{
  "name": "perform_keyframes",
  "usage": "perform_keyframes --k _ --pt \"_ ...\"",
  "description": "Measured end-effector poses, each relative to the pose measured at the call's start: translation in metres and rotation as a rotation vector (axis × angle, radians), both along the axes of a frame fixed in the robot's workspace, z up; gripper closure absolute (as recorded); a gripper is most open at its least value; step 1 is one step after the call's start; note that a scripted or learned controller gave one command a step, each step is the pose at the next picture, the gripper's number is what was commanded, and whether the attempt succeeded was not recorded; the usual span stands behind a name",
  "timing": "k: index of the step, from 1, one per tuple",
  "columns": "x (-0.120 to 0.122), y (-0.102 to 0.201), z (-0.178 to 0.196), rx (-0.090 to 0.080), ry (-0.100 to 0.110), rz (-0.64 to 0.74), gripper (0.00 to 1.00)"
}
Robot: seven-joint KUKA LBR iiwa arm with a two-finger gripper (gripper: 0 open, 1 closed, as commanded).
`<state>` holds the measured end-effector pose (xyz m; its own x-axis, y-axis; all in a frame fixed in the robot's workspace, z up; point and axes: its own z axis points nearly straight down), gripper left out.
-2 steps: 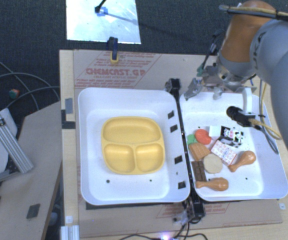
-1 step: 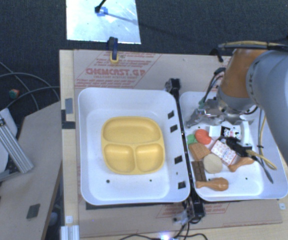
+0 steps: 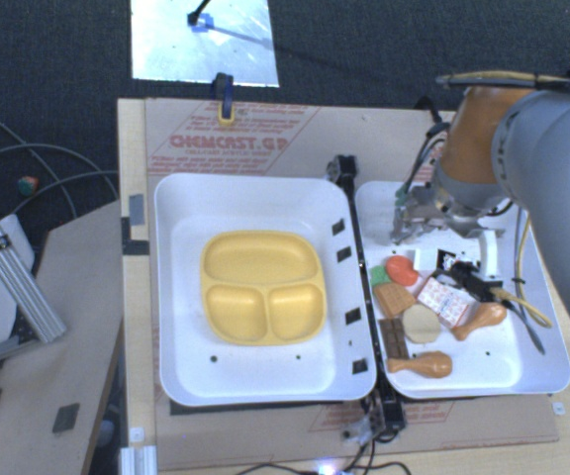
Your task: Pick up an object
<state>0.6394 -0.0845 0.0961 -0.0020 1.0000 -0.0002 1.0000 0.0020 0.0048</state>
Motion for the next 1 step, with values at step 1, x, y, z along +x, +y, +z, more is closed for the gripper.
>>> perform_keyframes --k 1 --pt "-0.0579 -0.0201 -0.009 0.0 -0.002 -0.004 1.0"
